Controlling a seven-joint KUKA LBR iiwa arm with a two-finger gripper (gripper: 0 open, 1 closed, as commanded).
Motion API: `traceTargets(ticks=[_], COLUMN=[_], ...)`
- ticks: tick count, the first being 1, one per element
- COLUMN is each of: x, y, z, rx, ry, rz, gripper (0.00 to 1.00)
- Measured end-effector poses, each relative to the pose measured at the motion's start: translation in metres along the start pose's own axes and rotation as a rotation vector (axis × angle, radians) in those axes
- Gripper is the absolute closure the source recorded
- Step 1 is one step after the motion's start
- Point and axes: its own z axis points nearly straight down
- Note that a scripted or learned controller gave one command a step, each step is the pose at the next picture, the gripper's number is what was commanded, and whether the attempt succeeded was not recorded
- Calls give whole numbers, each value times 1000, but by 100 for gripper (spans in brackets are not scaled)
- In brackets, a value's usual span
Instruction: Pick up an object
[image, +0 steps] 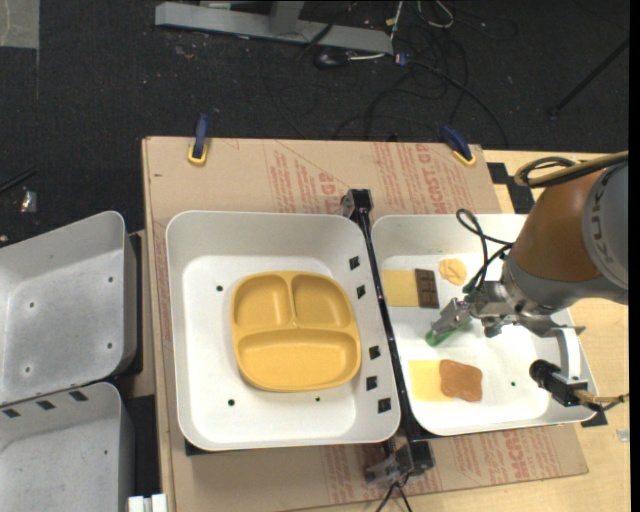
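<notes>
At the far left, two grey metal trays are seen lying off the tabletop, on the dark floor. The tabletop is covered by a brown cardboard sheet, which is fixed at its far edge by two clamps with yellow and blue handles. On this sheet the two white bins are placed side by side, touching along a black divider. In the left bin a yellow plate with three compartments is laid flat near the middle. In the right bin several toy food pieces are found: a pale yellow slice with a dark brown chocolate piece upon its right end, a small orange piece just beside it toward the far wall, and nearer the front wall a yellow square slice partly covered by a brown bread-shaped piece. Between these groups a small green object is seen, directly at the tip of the hand. The hand is lowered into the right bin from the right, under the orange band of the arm. Whether the hand is wide or narrow, and whether the green object is gripped, cannot be told.
</notes>
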Motion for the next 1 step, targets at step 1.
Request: traceTargets(ticks=[1], x=[0], y=[1], z=[-14], rx=[-5], ry=[-1], rz=[1], gripper=[100])
